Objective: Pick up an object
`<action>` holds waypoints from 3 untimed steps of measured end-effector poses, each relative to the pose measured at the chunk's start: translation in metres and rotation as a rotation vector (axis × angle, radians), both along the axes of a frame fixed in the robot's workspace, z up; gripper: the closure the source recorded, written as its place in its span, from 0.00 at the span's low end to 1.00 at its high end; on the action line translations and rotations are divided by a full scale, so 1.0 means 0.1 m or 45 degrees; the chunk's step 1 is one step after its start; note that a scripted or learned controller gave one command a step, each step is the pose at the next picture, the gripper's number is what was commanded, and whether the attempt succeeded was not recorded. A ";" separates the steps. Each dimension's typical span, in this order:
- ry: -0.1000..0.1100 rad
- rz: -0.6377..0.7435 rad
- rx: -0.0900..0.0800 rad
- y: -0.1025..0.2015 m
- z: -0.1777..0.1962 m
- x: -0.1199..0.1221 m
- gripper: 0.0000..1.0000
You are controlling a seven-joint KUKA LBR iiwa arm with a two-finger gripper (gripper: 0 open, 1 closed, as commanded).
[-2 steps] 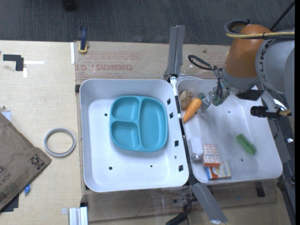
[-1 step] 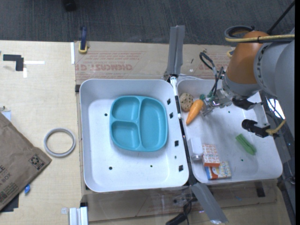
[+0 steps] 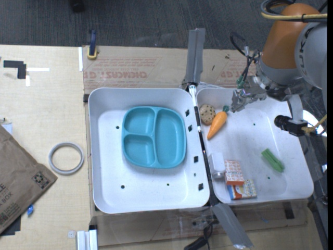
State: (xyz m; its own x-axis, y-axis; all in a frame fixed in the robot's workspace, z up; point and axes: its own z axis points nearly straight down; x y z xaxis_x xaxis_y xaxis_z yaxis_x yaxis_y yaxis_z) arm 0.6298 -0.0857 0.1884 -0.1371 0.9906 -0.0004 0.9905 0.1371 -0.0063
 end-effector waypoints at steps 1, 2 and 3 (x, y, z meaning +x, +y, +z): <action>0.000 0.000 0.000 0.00 0.00 0.00 0.00; 0.002 -0.189 0.000 -0.12 -0.75 0.16 0.00; -0.009 -0.115 -0.001 -0.09 -0.95 0.10 0.00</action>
